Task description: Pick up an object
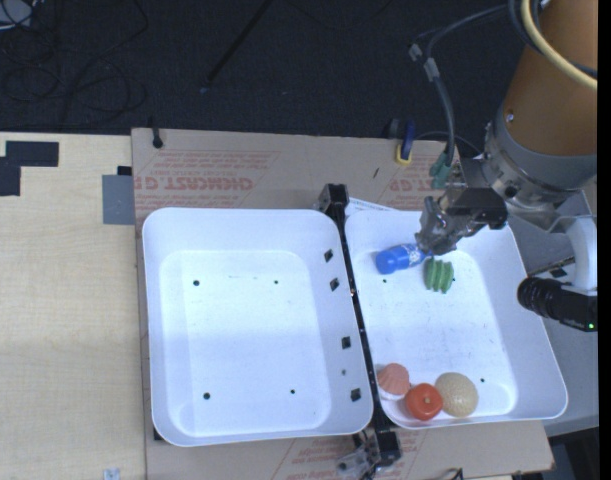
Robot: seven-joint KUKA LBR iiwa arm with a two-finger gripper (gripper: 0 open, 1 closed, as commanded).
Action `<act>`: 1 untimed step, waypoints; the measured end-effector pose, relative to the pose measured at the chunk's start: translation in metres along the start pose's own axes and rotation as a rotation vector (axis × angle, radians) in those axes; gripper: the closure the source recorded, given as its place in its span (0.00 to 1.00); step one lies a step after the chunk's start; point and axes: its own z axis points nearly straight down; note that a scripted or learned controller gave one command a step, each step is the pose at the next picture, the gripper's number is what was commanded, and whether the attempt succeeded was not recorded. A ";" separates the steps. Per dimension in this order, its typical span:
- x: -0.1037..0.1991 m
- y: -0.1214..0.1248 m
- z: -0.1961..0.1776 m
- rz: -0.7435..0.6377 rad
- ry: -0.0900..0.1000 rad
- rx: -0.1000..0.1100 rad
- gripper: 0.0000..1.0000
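Objects in right bin (545,368) (five): blue (393,260), green (439,275), pink (393,377), red (423,401), tan (457,393); pincer (432,243) state unclear.

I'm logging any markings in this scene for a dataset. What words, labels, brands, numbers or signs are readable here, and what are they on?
Cardboard sheet under the two bins: faint reddish printing along its far edge, upside down to the camera and too blurred to read with certainty.
Same cardboard, near edge below the right bin: more reddish print, also too blurred to read.
Toys in the right bin, the bins themselves and the gripper: no readable text.
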 end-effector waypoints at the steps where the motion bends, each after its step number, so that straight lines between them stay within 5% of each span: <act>1: 0.017 0.029 -0.114 0.000 0.001 -0.008 1.00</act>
